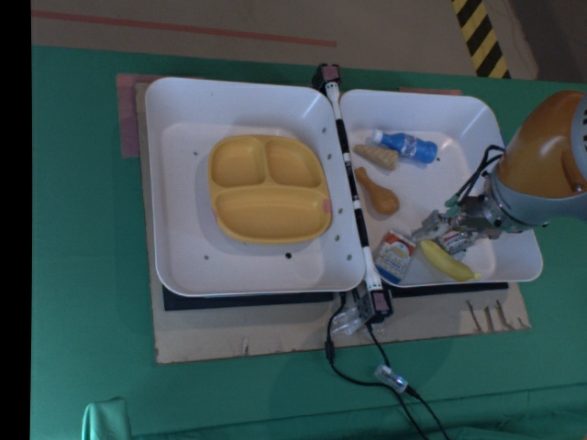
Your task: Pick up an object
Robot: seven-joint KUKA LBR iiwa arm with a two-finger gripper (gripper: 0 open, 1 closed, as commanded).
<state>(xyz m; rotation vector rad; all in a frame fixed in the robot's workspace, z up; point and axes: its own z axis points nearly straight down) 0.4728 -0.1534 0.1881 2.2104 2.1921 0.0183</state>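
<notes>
My gripper [448,227] hangs low over the right bin [477,117], near its front right part. Just under it lies a small red and white item [456,241], partly hidden by the gripper. A yellow banana [447,260] lies just in front of the gripper by the bin's front rim. To the banana's left stands a small red and white carton [394,255]. Farther back lie a brown drumstick [378,193], a tan cone [378,157] and a blue bottle [408,146].
The left bin [183,246] holds a yellow divided plate [268,189]. A black and white bar [351,181] runs between the bins. Cables [367,356] trail over the green bench in front. The arm's orange band [546,154] overhangs the right bin's right rim.
</notes>
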